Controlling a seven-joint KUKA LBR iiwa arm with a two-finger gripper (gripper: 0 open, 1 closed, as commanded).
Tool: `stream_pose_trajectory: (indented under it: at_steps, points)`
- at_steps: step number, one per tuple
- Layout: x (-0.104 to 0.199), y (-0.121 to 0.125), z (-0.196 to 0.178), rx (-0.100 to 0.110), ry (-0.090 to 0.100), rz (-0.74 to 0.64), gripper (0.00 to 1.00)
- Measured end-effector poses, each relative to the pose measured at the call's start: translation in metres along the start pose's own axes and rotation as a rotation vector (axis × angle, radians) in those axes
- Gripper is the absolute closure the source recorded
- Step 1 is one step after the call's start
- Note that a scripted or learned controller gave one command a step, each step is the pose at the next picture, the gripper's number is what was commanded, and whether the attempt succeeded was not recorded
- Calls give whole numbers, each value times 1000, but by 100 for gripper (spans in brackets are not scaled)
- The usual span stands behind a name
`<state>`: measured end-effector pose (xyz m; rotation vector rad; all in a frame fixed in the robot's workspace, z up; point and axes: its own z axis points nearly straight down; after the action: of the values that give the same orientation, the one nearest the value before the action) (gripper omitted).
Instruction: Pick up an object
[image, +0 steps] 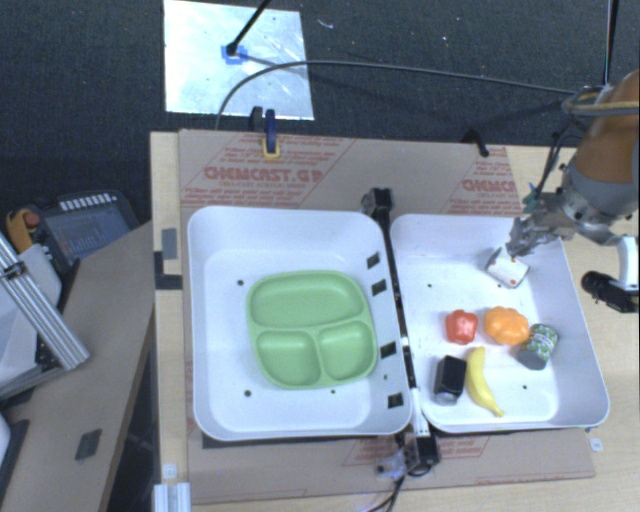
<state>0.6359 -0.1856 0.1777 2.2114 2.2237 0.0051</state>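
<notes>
In the right bin (570, 400), a small white block with a red edge (507, 268) lies near the far side. My gripper (522, 243) hangs right over it, its tip at the block's upper edge; whether they touch I cannot tell. Nearer the front lie a red pepper-like toy (461, 326), an orange fruit (506, 325), a green and white can (540, 344) on its side, a yellow banana (483, 381) and a black box (450, 377).
The left bin (215, 300) holds a green divided plate (308, 328). A black hinge strip (392, 300) runs between the bins. The grey arm with its orange band (605, 150) comes in from the upper right. A cable (400, 70) crosses the far bench.
</notes>
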Motion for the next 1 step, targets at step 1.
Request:
stream_pose_trajectory:
  at_steps: [1]
  points:
    - [0,2,-51,-2,-1,-1,100]
